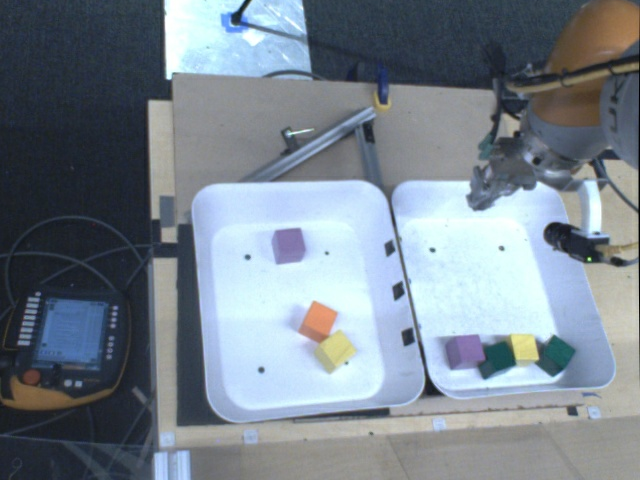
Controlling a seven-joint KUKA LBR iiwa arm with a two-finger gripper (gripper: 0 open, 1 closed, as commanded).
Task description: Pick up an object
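— Nearest us, along the right bin's (pixel 575 298) near edge: a purple cube (pixel 464 350), two green cubes (pixel 496 359) and a yellow cube (pixel 524 347), bunched tight.

— They look light, stiff, smooth. I'd grip opposite flat faces; the purple one has a free side.

— And the end effector (pixel 483 195)?

— Over that bin's far edge, holding nothing. Wide or narrow, I can't tell; it's blurred.
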